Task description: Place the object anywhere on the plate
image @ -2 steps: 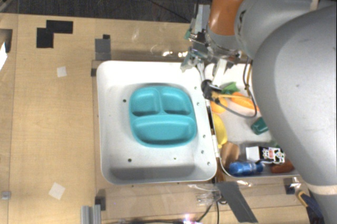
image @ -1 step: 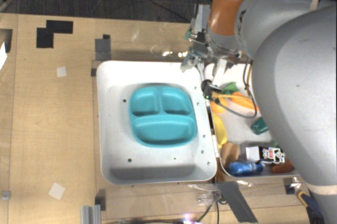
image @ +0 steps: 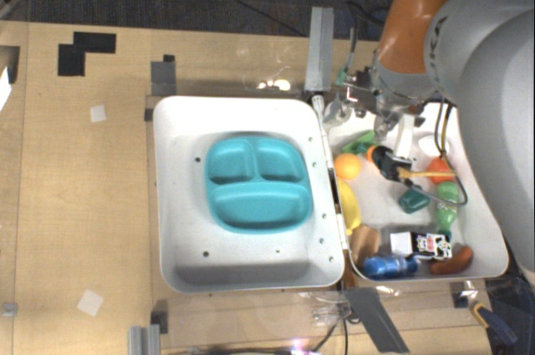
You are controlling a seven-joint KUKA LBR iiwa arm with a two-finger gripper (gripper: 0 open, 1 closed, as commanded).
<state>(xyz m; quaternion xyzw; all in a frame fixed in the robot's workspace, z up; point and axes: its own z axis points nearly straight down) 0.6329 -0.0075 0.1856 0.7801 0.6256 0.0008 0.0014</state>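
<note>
Arm comes in from the right side, big grey links taking up the upper right corner & right edge. Orange band (image: 415, 19) sits just above the wrist, which is bent downward w/ the tool pointing down toward the bench. Gripper (image: 386, 128) hangs below the wrist, low over the back part of the right-hand bin. Fingers are too small and cluttered to read tbh, can't tell what they're doing. Some cabling runs alongside the wrist.
</note>
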